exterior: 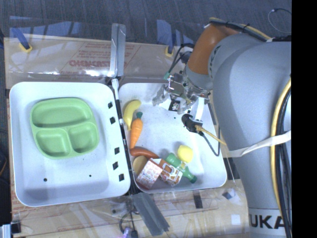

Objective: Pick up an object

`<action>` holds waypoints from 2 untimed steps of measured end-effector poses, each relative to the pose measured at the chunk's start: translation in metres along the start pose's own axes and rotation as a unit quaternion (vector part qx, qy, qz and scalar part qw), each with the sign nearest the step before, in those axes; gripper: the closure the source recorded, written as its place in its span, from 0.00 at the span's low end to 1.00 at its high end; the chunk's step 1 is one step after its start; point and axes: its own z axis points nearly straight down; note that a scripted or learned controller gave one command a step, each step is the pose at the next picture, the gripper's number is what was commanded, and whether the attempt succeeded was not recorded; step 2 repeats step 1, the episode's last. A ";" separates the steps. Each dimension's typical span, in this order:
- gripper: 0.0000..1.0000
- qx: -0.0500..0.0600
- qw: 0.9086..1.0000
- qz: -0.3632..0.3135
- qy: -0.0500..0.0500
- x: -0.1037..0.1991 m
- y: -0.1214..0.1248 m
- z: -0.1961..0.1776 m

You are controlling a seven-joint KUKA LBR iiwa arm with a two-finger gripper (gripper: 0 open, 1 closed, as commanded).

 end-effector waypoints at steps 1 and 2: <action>0.00 -0.004 1.000 -0.029 -0.003 0.047 -0.051 0.025; 0.00 -0.004 1.000 -0.029 -0.003 0.047 -0.051 0.025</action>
